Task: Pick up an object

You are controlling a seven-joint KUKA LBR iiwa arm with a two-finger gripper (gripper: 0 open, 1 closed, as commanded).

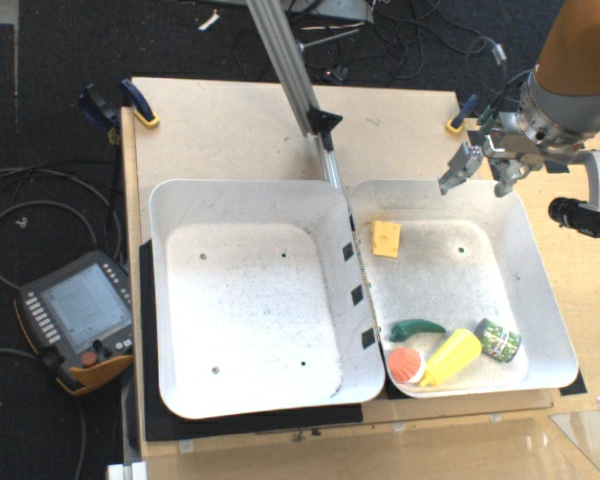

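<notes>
— Where is your tool right now?

— My tool (481,175) hangs over the far rim of the right bin (540,298), near its 12 o'clock edge. Its two fingers (458,173) are spread apart with nothing between them.

— And the things to pick?

— All in that right bin. A yellow block (386,239) lies toward 10 o'clock, well apart from my tool. Down near 6 o'clock sit a green piece (417,328), a red-orange ball (406,365), a yellow bottle (451,356) and a small green can (499,340), clustered close together.

— The other bin?

— The left bin (180,218) sits just beside it on the desk (230,128).
</notes>
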